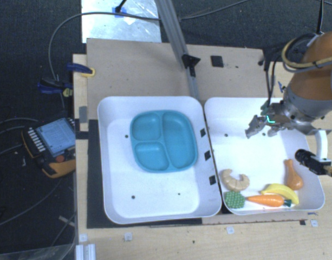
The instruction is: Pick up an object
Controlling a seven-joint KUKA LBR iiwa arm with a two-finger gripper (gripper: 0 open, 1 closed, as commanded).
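Along the near edge of the right bin (220,112) lies a small cluster of toy food, any piece of which could serve as the thing to pick up. An orange carrot (266,200) with a dark green stub at its right end lies flat, pointing left. Just behind it and touching it is a yellow banana (280,191), curved and lying on its side. To the left of the carrot sits a round, bumpy green piece, the broccoli (234,200), in the bin's near left corner. Right behind the broccoli is a tan croissant (236,180), curled like a crescent. Farther right, an orange-brown drumstick (293,176) lies with its narrow end pointing to the far side, near the banana but apart from the croissant.

The gripper (256,128) hangs over the far half of the same bin, well apart from all the food. Its dark fingers point left and downward, with a small teal light glowing behind them. Nothing sits between the fingers; whether they are spread or closed cannot be told at this angle.

The left bin (114,161) holds a blue divided plate (163,141) with three compartments. Both bins rest side by side on the tan surface (133,64).
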